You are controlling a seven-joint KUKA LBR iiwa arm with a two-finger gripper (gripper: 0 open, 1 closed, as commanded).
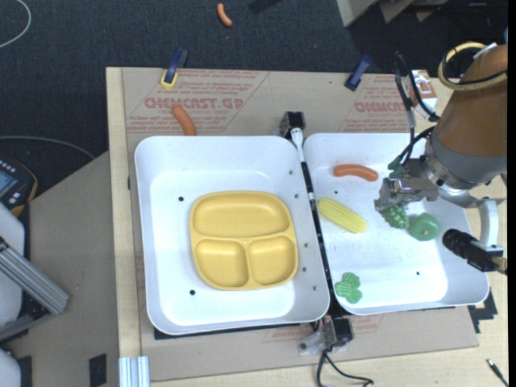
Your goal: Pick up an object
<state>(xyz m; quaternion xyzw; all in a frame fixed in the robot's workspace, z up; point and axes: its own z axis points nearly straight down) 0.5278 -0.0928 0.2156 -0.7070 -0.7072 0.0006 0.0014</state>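
My gripper hangs low over the right bin, near its right side. Directly beneath and touching it is a bunch of green grapes, with a round green fruit just to their right. A yellow corn cob lies left of the grapes. At the back of this bin rests an orange sausage. A small green leafy piece sits near the front edge. Nothing shows clearly between the gripper's tips.
The left bin holds a yellow divided plate. An orange sausage lies on the cardboard behind that bin, and another on the dark floor. Blue clamps hold the board's back edge.
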